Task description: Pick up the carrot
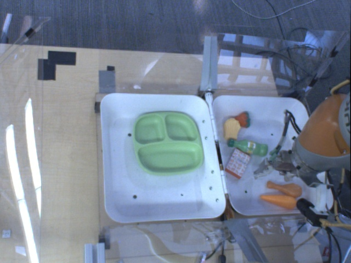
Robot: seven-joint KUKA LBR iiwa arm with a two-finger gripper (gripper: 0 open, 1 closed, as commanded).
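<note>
1. Carrot [278, 201] lies in the right bin [258, 109], near its front edge.
2. Hand [274, 163] hovers just above, at the carrot's twelve o'clock; its grip state cannot be told.

I see the carrot [278, 201] lying flat on the floor of the right bin [258, 126], close to its near edge and toward its right side. It is orange, tapered, with its length running roughly left to right, its narrow tip pointing left. Another orange piece [284, 188] lies just behind it, almost parallel.
</note>
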